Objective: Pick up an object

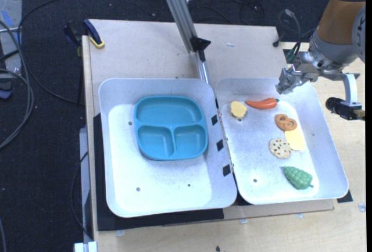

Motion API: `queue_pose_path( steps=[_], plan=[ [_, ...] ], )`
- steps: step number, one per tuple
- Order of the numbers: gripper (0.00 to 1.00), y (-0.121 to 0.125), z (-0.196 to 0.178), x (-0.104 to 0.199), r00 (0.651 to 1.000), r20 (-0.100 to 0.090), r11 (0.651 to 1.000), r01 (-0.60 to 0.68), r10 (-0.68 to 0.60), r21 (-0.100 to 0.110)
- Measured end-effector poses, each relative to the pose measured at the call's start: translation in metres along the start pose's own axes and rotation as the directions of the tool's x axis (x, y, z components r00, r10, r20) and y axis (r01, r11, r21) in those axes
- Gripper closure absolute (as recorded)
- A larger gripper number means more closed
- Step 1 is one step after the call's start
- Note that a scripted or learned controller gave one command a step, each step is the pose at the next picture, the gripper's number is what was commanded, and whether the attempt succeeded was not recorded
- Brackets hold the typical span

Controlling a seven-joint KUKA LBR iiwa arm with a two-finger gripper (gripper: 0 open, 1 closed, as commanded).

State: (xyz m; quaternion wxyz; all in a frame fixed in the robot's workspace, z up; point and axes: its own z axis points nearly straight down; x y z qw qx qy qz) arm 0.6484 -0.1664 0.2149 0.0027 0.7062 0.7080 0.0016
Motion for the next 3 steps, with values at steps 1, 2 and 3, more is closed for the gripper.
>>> queue_pose_path(
  steps=[1,2,3],
  plan=[
    [1.00,-0.020,0.008,0.050,1.000,-0.003,1.000,0.004,-0.004,0.008],
    [1.00,-0.035,0.006,0.111,1.000,-0.004,1.000,0.005,-0.005,0.007],
    [1.00,-0.060,0.010,0.161,1.000,-0.004,1.000,0.005,-0.005,0.008]
  ],
)
